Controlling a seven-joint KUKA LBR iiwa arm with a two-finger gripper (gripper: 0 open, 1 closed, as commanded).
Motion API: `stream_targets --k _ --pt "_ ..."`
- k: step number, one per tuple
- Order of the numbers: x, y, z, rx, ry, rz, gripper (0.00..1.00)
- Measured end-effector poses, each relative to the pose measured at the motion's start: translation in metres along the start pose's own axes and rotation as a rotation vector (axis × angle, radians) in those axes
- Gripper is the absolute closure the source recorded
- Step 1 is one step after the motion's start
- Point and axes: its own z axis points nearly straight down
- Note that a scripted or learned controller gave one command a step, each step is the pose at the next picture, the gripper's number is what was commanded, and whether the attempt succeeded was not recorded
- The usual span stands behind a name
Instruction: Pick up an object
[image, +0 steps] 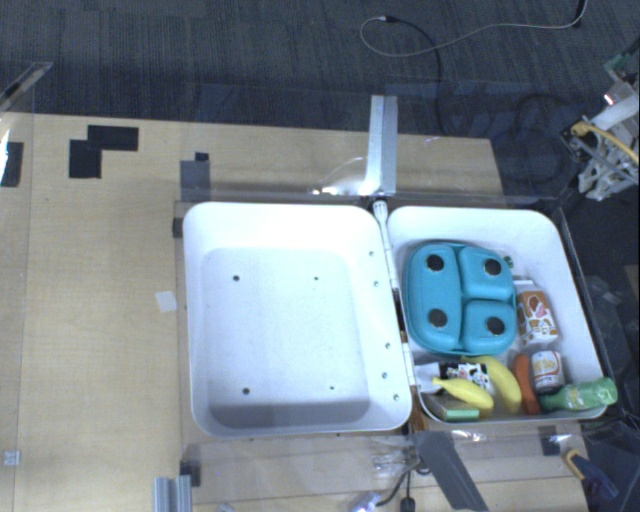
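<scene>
The gripper was found at the upper right of the camera view, outside both bins and well apart from every object. At that spot it read as a pale, tangled shape, so whether it was apart or together could not be told. Nothing could be seen held in it.

Nearest to it lay the right bin, which contained all the candidate objects. A large blue moulded tray with four dimpled sections took up the bin's middle and far part. Crowded along the near wall were a yellow banana, a second banana, an orange carrot-like piece, a small can and a green item in the corner. A printed packet lay just beside the tray's right edge. The left bin adjoined the right one across a shared divider.

Judgement: the pick had not begun — the step in hand was the approach.

- The blue tray looked too broad for a two-finger grasp, except perhaps at an edge.
- The second banana or the can appeared the better target, though each touched a neighbour.
- The descent should be vertical and centred on the chosen piece, closing across its narrow axis.
- The near wall and corner left little clearance — a collision risk there.
</scene>
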Motion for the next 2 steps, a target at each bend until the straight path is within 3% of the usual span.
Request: stream_targets --k 2 --pt "0.005 -0.003 -0.022 -0.005 0.005 -0.019 1.0"
